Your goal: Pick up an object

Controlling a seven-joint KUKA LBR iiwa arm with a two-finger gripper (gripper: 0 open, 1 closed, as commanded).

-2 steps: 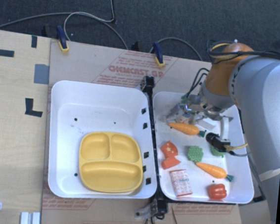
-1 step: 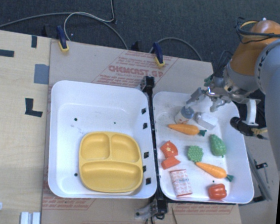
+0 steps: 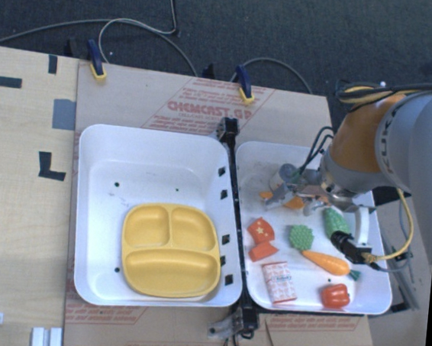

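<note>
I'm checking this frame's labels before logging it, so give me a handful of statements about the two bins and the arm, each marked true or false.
1. The yellow divided plate lies in the left bin. True.
2. The carrot lies on the yellow divided plate. False: it lies in the right bin, beside the green broccoli piece.
3. The gripper is over the right bin. True.
4. The red tomato sits near the right bin's front corner. True.
5. The red-and-white packet stands upright in the left bin. False: it lies flat in the right bin.
</note>
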